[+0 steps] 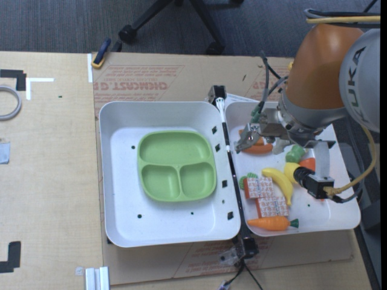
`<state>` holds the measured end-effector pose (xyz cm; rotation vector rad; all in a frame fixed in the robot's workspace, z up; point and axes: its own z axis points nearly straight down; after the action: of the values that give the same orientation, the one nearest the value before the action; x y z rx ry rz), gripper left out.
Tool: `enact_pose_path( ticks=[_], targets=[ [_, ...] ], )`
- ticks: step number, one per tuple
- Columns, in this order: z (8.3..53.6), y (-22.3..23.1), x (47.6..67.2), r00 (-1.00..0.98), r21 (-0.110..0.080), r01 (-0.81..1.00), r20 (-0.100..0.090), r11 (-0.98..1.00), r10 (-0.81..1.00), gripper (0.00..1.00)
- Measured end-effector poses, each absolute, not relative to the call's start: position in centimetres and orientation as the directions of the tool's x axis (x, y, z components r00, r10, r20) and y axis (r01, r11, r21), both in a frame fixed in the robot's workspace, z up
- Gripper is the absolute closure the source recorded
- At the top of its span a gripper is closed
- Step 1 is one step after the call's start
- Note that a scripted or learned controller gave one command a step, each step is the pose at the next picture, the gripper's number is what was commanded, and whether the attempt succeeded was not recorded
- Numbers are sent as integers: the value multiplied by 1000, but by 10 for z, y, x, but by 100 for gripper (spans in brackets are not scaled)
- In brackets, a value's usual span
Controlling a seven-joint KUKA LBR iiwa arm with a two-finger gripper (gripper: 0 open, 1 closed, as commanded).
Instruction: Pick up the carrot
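The gripper (249,139) is seen low in the right bin (344,219), beside an orange item just to its right; whether it is open or shut cannot be told. The carrot (269,223) lies well below the gripper, at the near wall, just past a red-and-white box (266,195) and a banana (280,181).

Bench (48,192) top is light wood. Cardboard sheet (139,80) lies on it, carrying both bins: right bin (338,219) directly under my gripper (251,139), left bin (121,222) off to the gripper's left. Black tape marks (13,77) and a metal ring (9,101) lie far left.
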<state>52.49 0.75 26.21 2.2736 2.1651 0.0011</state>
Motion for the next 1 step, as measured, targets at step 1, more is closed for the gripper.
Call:
enact_pose_path(
  ticks=[1],
  targets=[
    [192, -58, 543, 18, -1, 1000, 0, -18, 1000, 0]
  ],
)
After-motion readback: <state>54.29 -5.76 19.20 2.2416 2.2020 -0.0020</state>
